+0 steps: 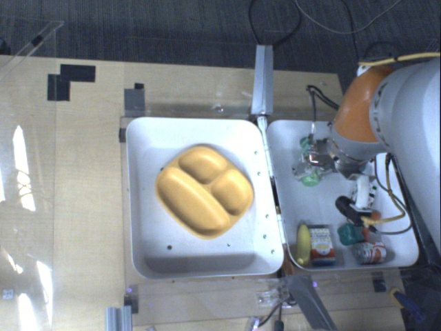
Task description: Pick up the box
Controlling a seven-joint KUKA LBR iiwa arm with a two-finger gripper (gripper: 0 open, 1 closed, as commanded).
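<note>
Right bin's near edge | box [322, 245]: small, red-yellow print, lying flat | jaws: state unclear

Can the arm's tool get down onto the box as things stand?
Probably yes: the box lies uncovered at the right bin's near edge, though a yellow item touches its left side and a can lies nearby.

A small box [322, 245] is seen lying flat on the floor of the right bin, at its near edge. Its top face is printed red and yellow with a pale panel. It lies below and slightly left of the gripper [311, 158], well apart from it.
</note>
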